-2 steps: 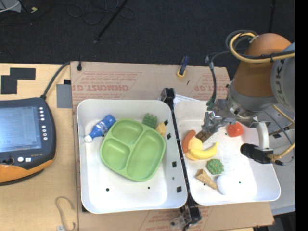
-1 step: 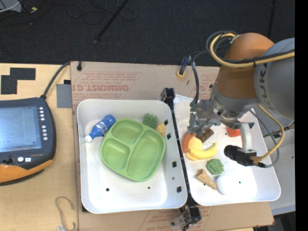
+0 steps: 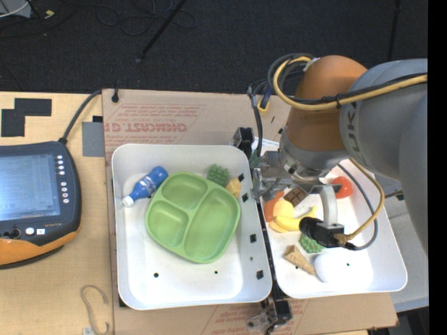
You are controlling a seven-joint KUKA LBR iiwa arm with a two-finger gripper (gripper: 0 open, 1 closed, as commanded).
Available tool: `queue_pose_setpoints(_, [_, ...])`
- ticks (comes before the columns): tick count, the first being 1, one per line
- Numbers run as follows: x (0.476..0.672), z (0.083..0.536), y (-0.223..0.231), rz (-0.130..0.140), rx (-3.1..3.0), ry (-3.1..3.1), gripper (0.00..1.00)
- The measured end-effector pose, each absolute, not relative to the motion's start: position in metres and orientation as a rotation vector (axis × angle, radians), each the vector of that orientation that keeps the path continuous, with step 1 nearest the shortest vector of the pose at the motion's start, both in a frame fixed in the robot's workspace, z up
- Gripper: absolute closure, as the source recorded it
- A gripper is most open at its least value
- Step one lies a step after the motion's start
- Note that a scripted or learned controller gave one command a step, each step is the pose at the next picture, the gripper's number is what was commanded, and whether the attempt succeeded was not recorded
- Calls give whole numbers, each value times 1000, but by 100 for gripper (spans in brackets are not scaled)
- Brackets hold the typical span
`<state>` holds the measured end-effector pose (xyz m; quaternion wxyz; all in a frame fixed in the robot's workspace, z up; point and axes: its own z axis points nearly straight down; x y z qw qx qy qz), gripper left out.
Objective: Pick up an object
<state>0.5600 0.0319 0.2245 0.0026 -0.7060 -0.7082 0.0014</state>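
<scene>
A grey arm (image 3: 377, 117) with an orange band (image 3: 325, 96) reached in from the right of the frame, its hand (image 3: 292, 190) low over the upper left part of the right bin (image 3: 391, 274), close to the wall shared with the left bin (image 3: 126, 285). Whether the hand was clenched or released could not be told, the wrist covering it from above.

The objects for picking crowded just below the hand: a yellow piece (image 3: 285, 216), a brown block (image 3: 296, 196) touching it, a dark green item (image 3: 311, 243), a tan wedge (image 3: 299, 259) and a white rounded object (image 3: 334, 265), with a red-orange piece (image 3: 341, 186) nearer the upper right. The lower right of that bin offered the most open floor.

In the left bin a green divided plate (image 3: 193, 216) filled the centre, leaving narrow margins; a blue-and-white bottle (image 3: 144, 185) lay at its upper left edge and a small green block (image 3: 218, 174) at its upper right. A screened tablet (image 3: 31, 197) sat on the bench (image 3: 91, 271) at far left.
</scene>
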Motion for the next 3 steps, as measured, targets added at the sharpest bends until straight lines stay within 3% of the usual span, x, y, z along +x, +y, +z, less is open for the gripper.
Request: queue_pose_setpoints(3, [553,234,33,6,-2218,-2220,100])
